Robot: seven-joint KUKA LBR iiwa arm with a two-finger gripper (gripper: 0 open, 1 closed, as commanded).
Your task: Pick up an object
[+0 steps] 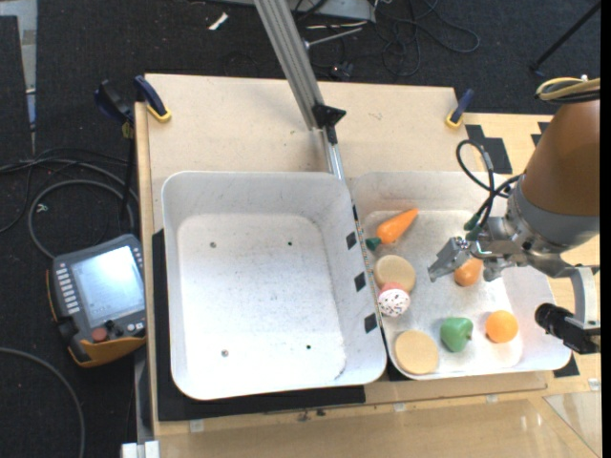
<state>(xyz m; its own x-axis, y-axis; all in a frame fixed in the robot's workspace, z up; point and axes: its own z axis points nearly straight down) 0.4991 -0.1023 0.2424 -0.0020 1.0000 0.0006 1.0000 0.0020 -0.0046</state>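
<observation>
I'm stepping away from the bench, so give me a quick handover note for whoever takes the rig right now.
Gripper: low in the right bin, fingers open, holding nothing, beside a small orange fruit.
Also in that bin: carrot, tan disc, white spotted ball, second tan disc, green pepper, orange ball.
Done: nothing picked.
Left: close on one object, probably the orange fruit, and lift.

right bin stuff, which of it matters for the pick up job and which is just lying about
For the job: pincer; carrot; small orange ball beside the pincer; orange fruit; green pepper; two tan discs; spotted ball.

Lying about: left bin; handheld controller; clamps; floor cables.
</observation>
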